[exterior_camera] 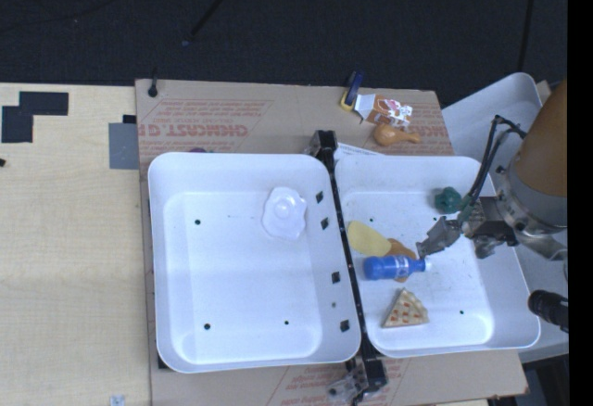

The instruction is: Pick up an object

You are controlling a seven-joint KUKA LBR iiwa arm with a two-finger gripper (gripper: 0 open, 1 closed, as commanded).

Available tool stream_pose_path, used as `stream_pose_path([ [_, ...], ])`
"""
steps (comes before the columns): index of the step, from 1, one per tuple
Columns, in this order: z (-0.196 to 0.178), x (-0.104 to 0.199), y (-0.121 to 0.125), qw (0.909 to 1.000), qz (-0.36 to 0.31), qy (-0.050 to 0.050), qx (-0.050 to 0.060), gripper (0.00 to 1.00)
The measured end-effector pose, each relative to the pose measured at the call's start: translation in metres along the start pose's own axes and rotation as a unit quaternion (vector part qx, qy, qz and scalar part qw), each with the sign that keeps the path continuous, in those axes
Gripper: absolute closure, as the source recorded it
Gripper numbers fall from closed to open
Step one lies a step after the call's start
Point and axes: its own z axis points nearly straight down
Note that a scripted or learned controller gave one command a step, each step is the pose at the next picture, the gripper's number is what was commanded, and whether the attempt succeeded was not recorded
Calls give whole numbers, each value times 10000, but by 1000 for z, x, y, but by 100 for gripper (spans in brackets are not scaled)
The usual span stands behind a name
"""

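Note:
The right bin [505, 321] holds several small items. A blue bottle with a white cap [391, 267] lies on its side, with a pale yellow banana-like piece [367, 236] and a small orange piece [401, 248] just above it. A pizza-slice toy [406, 310] rests near the front wall, and a green lump [449, 200] sits toward the back right. My gripper [439, 240] hangs low over this bin, just right of the bottle's cap and apart from the green lump. Nothing shows in its grasp. A white crumpled cup-like object [283, 212] lies in the left bin [176, 321].
The black divider clamps [338, 247] run between the two bins. Behind the bins, on the cardboard, lie an orange toy [393, 135], a red-and-white packet [390, 107] and a blue-yellow clip [352, 91]. The arm's body [547, 182] overhangs the right bin's right wall.

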Motion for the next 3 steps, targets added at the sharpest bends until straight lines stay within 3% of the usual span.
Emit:
stream_pose_path([
  [1, 78, 51, 6, 10000, -18, 11, 38, 0],
  [2, 94, 98, 77, 10000, -19, -5, -14, 0],
  [3, 8, 107, 136, 10000, -10, -5, -70, 0],
])
